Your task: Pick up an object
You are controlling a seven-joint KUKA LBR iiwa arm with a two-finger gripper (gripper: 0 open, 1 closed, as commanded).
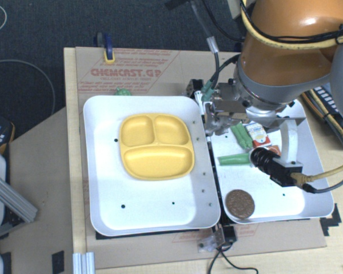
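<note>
Nearest you, the arm's orange-banded wrist masks its gripper, so finger state cannot be told. Pickable green plastic sticks lie just below it, beside the round brown disc.

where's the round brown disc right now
The round brown disc lies in the right bin, at its near-left corner, close to the wall shared with the left bin and below the green stick.

Grey arm, orange band
</note>
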